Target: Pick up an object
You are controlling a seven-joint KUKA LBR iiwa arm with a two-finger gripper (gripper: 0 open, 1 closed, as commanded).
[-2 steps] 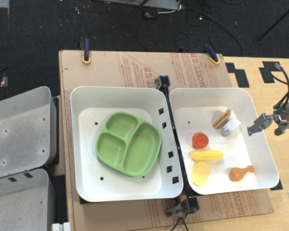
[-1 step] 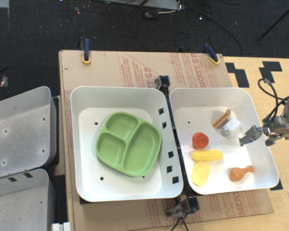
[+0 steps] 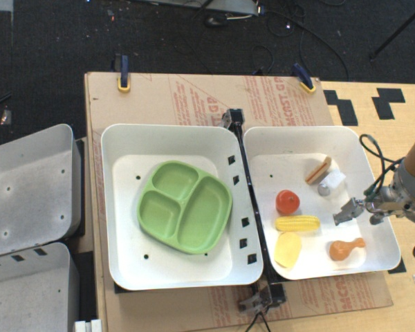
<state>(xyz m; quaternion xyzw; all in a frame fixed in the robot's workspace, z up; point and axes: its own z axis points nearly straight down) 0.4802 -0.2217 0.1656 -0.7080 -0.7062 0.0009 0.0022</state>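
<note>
Gripper [image 3: 347, 213] at frame's right, over right bin [image 3: 301, 138], fingers' state indiscernible. Below it: orange drumstick [image 3: 346, 248]. Leftward: ribbed yellow corn [image 3: 297, 223], round red tomato [image 3: 287, 201]. Left bin [image 3: 166, 137] holds glossy green divided plate [image 3: 185, 206].

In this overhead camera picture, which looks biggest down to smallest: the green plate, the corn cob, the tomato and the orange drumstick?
1. Green divided plate, by far the largest.
2. Corn cob.
3. Orange drumstick and tomato look too alike to rank: the drumstick is longer, the tomato rounder.
</note>
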